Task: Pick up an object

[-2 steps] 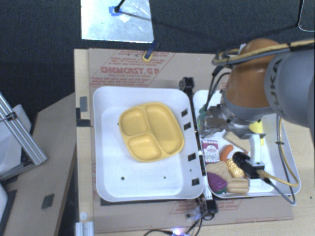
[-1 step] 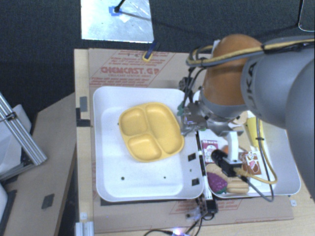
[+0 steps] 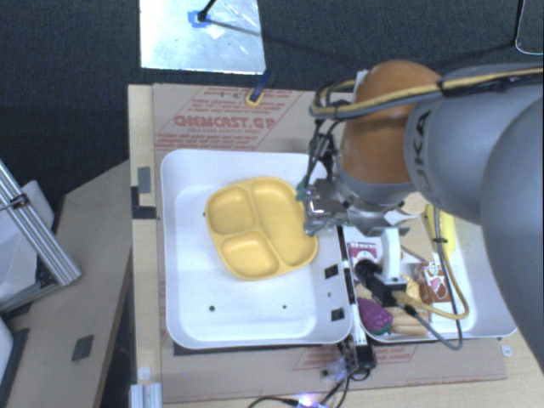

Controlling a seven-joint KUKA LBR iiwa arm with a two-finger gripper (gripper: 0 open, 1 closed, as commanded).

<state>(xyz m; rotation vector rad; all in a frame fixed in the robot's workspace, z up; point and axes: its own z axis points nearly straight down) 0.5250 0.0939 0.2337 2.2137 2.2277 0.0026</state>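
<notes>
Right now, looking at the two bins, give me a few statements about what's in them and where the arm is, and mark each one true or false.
1. A yellow divided tray lies in the left bin. True.
2. The tray has three compartments. True.
3. The tray stands on edge against the bin wall. False: it lies flat on the bin floor, open side up.
4. The arm hangs over the left bin's far left corner. False: it is over the divide between the bins, at the tray's right edge.
5. A purple item lies in the right bin. True.
</notes>
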